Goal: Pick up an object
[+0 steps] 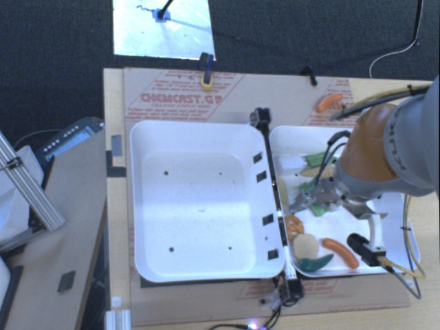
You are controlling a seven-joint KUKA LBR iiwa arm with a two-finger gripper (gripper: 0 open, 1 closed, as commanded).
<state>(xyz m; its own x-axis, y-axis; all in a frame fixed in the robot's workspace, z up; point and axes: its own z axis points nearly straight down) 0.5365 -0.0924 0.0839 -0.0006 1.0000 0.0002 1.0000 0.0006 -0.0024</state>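
**Well down in the right bin, gripper among the toys**

Nearest the camera in the shallow white right bin (297, 133), a small orange sausage-shaped toy (340, 251) lies flat. Its long axis runs on a slant, from the upper left down to the lower right of the view. Just left of it sits a rounded beige lump (304, 244). Below that lies a dark teal pepper-shaped piece (315, 262), lying roughly across the view with its narrow tip pointing right, toward the sausage. A curled orange piece (294, 224) rests against the bin's left wall, just above the beige lump. Farther back in the same bin are a green leafy piece (315, 160) and a pale yellowish one (310, 173) right below it.

The grey arm (416, 141) reaches in from the right, and its orange band (369, 150) hangs over the middle of the right bin. The wrist bends down and to the left, so the silvery gripper (304, 201) is low in the bin's left half, above the curled orange piece and well apart from the sausage. A small bright green scrap (320, 210) lies just beside it. Whether the gripper is clenched or released cannot be told, and no object can be seen held in it.

The shallow white left bin (199, 205) stands alongside. A second orange sausage (330, 102) lies outside the bins on the printed cardboard sheet (179, 96).
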